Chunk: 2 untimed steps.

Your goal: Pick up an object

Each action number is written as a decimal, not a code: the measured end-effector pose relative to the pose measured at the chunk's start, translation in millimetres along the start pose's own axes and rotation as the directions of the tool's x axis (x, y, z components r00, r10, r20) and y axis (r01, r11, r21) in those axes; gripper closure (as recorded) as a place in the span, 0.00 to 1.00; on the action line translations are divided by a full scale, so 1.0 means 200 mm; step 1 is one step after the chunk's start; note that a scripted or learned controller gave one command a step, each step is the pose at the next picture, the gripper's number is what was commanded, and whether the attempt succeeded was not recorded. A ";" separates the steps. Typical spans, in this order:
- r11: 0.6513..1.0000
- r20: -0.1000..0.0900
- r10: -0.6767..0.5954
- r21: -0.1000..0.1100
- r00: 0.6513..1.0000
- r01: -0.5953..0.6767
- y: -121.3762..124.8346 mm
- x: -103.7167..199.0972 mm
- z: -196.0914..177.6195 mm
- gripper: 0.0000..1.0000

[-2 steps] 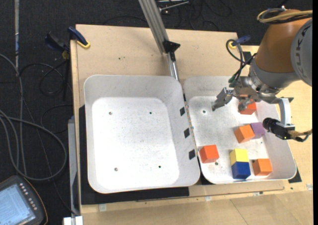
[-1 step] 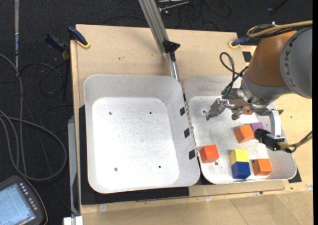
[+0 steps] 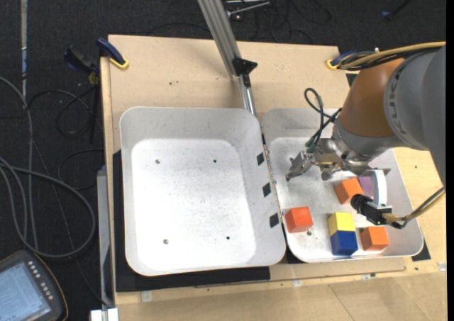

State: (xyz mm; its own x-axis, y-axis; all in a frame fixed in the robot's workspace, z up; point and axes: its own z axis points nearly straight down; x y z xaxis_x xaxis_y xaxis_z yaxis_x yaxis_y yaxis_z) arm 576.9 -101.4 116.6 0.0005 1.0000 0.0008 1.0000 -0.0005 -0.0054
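My gripper (image 3: 296, 166) hangs over the left part of the right bin (image 3: 284, 132), above bare bin floor, with the grey arm and its orange band (image 3: 369, 103) reaching in from the right. An orange cube (image 3: 298, 218) lies below it, apart from it, near the bin's left wall. Another orange block (image 3: 348, 189) sits just right of the gripper beside a purple piece (image 3: 367, 185). A yellow block (image 3: 341, 222) touches a blue block (image 3: 344, 242), and a third orange block (image 3: 374, 239) lies at the bin's front right.
The left bin (image 3: 142, 128) stands beside the right one, their walls meeting at the middle. A slanted metal pole (image 3: 220, 25) crosses the back of the bench. A black cable (image 3: 376, 215) trails from the arm over the blocks.
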 end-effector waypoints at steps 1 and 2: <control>1.000 0.001 0.001 -0.005 1.000 -0.001 0.01 0.00 -0.06 1.00; 1.000 0.003 -0.002 -0.013 1.000 0.002 0.03 -0.03 -0.37 1.00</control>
State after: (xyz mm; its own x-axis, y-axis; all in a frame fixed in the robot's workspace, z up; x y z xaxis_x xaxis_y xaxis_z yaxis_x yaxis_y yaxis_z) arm 582.9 -107.6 191.4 -0.0015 1.0000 -0.0017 1.0000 0.0015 0.0071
